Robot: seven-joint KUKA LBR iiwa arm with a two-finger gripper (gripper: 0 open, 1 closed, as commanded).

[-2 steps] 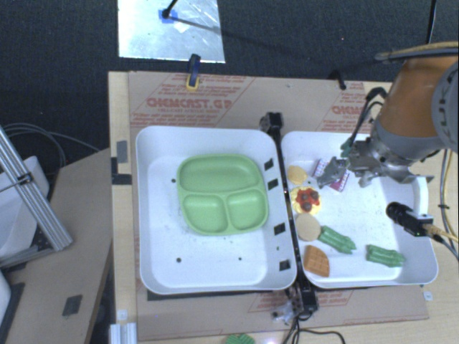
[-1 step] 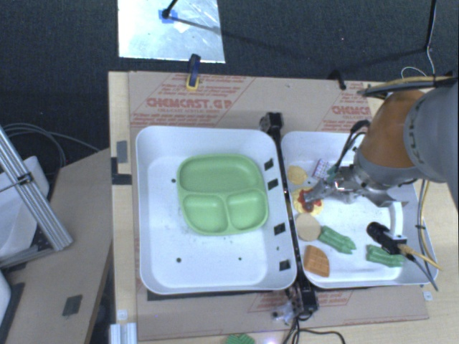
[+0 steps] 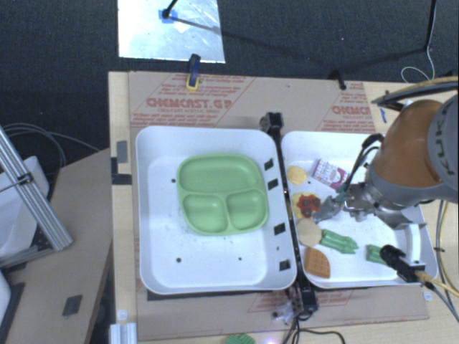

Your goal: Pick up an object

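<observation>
Camera view has the arm (image 3: 412, 153) reaching from the right into the right bin (image 3: 362, 140), its gripper (image 3: 331, 208) low over the toy food there. Whether the gripper is spread or closed cannot be told; nothing visibly sits in it. Just beside its tip lie a red piece (image 3: 308, 204) and a pale disc (image 3: 309, 231), likely the targets, since the tool points at that cluster. A green piece (image 3: 338, 241) and a brown one (image 3: 317, 263) lie nearer the bin's front edge. The left bin (image 3: 154, 213) carries a green tray (image 3: 219, 194), well apart from the action.
</observation>
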